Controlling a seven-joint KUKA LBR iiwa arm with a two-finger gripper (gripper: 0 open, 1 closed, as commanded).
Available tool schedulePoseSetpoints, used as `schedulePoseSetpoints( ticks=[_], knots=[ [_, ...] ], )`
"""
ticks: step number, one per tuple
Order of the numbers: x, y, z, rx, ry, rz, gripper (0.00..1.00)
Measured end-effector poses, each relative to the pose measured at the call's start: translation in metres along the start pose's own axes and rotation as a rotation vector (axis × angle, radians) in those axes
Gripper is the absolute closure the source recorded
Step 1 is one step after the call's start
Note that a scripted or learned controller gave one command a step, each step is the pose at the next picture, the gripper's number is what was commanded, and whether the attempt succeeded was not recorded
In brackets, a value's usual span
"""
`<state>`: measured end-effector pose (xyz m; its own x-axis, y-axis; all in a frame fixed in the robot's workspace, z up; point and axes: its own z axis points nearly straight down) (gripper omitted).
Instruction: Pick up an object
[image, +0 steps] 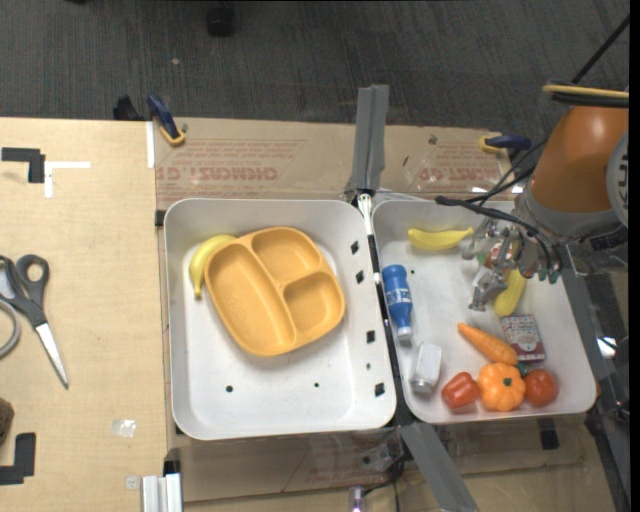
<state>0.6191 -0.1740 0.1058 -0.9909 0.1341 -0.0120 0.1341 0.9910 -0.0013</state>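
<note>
Your metal tool (492, 284) hangs over a curved yellow banana (512, 292) in the right bin (572, 330); you cannot tell its grip.

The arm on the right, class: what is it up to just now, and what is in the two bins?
The gripper is down in the right bin, close beside a small banana; whether it holds anything cannot be told. That bin also has a second banana, a blue bottle, a carrot, a pumpkin and two tomatoes. The left bin holds an orange divided plate with a banana at its edge.
</note>
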Motion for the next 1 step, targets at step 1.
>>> schedulePoseSetpoints(
  ticks=[1],
  knots=[
    [-0.0019, 0.0006, -0.0109, 0.002, -0.006, -0.003, 1.00]
  ],
)
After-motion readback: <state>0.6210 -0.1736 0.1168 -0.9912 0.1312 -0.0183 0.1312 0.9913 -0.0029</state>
